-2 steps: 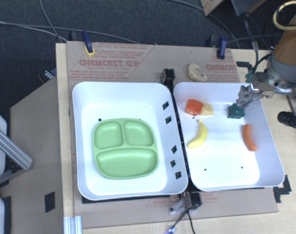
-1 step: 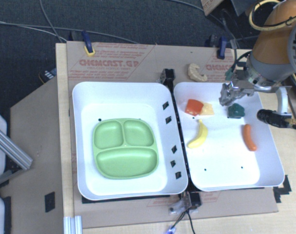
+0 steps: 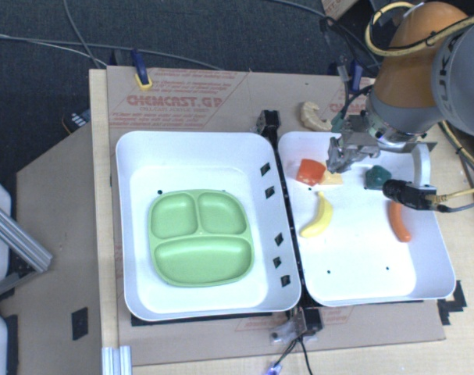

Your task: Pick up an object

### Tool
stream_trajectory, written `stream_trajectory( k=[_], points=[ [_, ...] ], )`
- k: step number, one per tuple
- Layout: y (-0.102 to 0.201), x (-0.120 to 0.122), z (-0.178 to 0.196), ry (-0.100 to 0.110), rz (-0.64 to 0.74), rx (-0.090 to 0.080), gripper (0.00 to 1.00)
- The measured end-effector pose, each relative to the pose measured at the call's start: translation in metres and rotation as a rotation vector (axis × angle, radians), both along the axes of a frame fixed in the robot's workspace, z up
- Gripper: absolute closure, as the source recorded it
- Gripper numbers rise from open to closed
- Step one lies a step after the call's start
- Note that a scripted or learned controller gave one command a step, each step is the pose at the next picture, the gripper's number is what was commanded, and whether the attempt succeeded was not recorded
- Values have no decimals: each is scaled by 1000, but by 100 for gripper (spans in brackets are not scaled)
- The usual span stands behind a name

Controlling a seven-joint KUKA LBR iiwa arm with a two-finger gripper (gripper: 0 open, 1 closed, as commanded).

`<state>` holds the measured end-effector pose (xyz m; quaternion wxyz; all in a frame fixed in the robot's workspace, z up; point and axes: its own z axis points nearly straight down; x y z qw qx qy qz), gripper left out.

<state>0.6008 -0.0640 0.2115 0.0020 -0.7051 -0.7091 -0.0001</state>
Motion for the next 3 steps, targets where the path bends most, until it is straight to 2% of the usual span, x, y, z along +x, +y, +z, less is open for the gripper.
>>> stream_trajectory(
  k=[2,3],
  points=[
    [104,1,-7,0,0,0,100],
    [153,5,12,-5,0,-1,100]
  ],
)
